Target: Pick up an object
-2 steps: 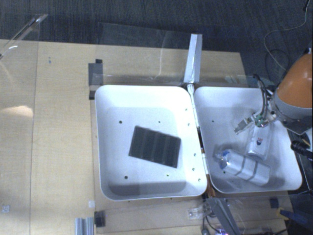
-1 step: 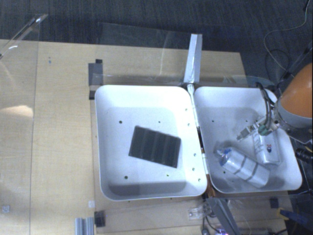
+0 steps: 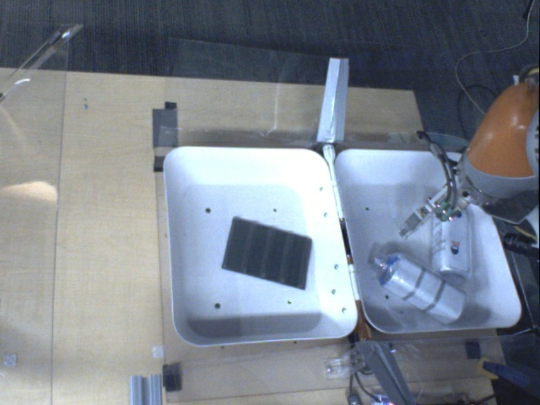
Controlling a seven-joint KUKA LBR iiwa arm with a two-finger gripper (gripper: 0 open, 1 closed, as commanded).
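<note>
Hovering tool point(image 3: 432, 213) near bottles point(image 3: 422, 281), contact unclear.

We see a flat, dark grey ribbed rectangular pad point(image 3: 267, 252) lying slightly askew on the floor of the left white bin point(image 3: 181, 226). In the right white bin point(image 3: 363, 184) a silvery cylindrical can point(image 3: 418, 285) lies on its side near the front wall, and just beside it lies a small clear plastic bottle point(image 3: 450, 247) with a label.

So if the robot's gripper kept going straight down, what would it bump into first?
Probably the small clear bottle lying right under the gripper in the right bin, though depth is hard to judge from this slanted view.
</note>
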